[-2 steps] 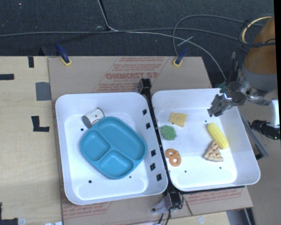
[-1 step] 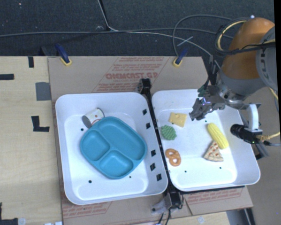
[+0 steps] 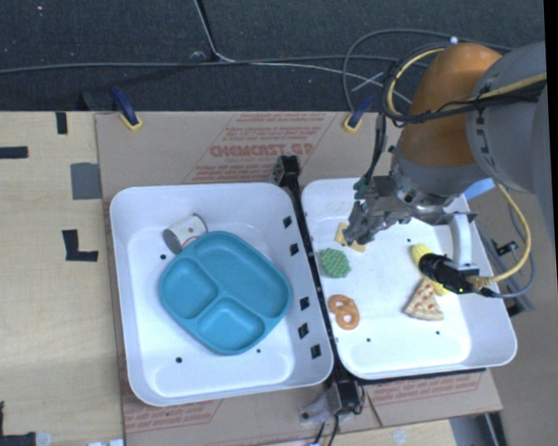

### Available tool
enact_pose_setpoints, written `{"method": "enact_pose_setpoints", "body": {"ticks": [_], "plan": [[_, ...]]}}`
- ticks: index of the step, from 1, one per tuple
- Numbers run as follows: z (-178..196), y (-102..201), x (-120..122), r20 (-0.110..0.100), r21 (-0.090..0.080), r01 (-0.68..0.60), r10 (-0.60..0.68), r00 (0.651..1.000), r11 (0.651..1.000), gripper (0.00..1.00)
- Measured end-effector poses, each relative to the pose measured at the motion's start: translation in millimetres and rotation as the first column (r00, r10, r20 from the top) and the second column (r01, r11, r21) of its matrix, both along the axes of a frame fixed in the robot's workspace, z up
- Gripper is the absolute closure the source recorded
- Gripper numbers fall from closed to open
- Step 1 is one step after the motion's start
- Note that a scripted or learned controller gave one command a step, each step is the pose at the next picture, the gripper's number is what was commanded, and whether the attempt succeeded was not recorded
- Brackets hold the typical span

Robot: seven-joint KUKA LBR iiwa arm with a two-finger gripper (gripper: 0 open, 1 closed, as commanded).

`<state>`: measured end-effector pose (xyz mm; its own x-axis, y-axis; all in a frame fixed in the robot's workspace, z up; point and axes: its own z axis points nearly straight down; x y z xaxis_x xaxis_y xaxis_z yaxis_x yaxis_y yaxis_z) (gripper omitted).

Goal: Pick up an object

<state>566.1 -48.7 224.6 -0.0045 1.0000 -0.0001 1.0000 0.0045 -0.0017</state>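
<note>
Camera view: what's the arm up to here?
The grey arm with the orange band reaches in from the right, its gripper down in the right white bin, right at a small yellow block. A grasp can't be confirmed. A green bumpy round piece, a brown pretzel and a pizza-slice toy lie nearby in that bin. The left white bin holds a blue divided plate and a small grey cup.

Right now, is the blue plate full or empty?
Empty: the blue plate lies flat in a white bin, and its three sections show only bare blue.
</note>
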Motion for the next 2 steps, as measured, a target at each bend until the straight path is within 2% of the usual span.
{"method": "enact_pose_setpoints", "body": {"ticks": [1,2], "plan": [[-1.2,59.5,-1.5,0.000,0.001,-0.001,0.001,1.000,1.000,1.00],[3.3,115.9,-21.7,-0.001,0.001,-0.003,0.003,1.000,1.000,1.00]]}}
